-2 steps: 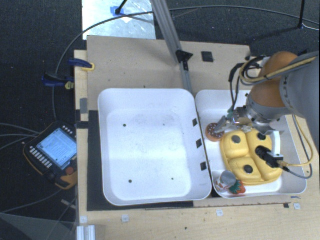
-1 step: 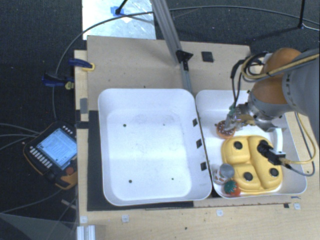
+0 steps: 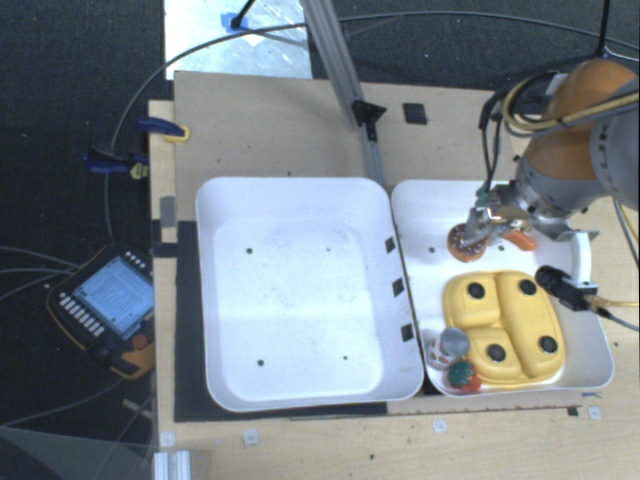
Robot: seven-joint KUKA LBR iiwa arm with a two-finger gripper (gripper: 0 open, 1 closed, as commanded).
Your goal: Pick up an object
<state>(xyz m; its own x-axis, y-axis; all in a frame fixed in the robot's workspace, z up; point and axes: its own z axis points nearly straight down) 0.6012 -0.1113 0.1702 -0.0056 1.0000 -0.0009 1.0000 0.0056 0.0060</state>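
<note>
Even, fairly bright overhead light; the white bins point(image 3: 300, 298) glare slightly, washing out detail. Soft shadows, mild overall blur, a bright reflective floor patch point(image 3: 235, 28) at eleven o'clock.

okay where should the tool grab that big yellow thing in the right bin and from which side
Probably from straight above, closing across the narrower width of the yellow block. It lies flat and broad, with the bin wall close on one side and small items crowding its near-left corner, so a side approach looks blocked.
</note>
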